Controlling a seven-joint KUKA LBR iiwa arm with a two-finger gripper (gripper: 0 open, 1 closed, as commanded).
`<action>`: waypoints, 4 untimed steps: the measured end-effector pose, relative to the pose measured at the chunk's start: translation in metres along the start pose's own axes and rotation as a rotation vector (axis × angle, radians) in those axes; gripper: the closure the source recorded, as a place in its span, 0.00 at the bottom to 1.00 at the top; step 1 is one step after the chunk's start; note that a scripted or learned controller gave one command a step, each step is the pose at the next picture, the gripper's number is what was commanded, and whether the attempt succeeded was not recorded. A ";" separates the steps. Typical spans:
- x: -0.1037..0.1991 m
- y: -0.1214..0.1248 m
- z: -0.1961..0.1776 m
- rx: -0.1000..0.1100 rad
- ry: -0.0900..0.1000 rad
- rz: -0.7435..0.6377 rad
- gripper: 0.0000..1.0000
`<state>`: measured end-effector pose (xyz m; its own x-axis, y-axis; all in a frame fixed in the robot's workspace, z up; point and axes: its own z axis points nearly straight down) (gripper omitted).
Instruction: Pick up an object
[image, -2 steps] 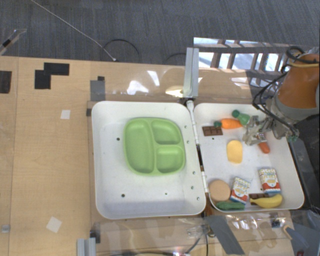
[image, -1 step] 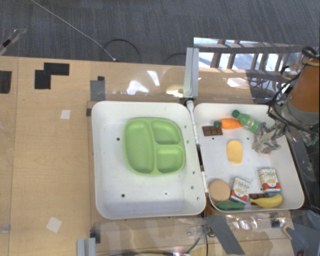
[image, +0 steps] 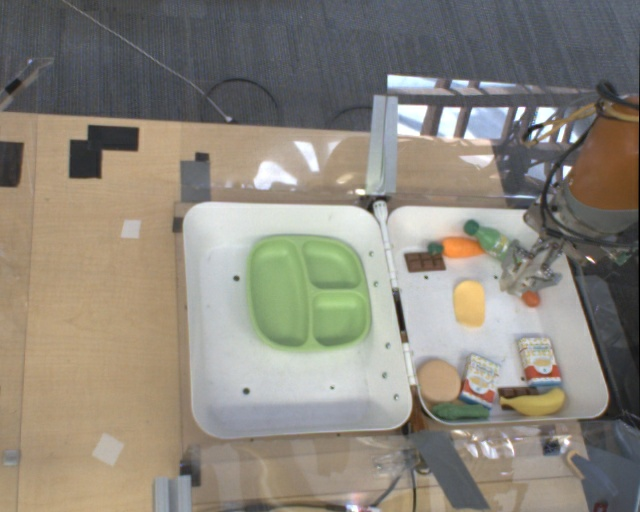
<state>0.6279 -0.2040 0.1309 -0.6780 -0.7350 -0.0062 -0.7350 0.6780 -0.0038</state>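
The gripper hangs low by a small red piece; its jaw state cannot be told. Crowded against the bin wall, a grasp may slip.

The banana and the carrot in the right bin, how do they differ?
The banana is yellow with a dark tip; the carrot is orange with a green end. The banana is curved, the carrot straight. The banana lies at the right bin's near edge beside a small carton; the carrot lies at the far end by a green bottle. Both lie flat.
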 end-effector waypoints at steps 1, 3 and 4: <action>0.023 0.024 0.003 -0.003 0.001 -0.292 1.00; 0.042 0.063 -0.019 -0.007 0.001 -0.847 1.00; -0.005 0.032 -0.045 -0.003 -0.001 -1.207 1.00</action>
<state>0.6075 -0.1786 0.1758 0.4459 -0.8951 -0.0013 -0.8951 -0.4459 -0.0050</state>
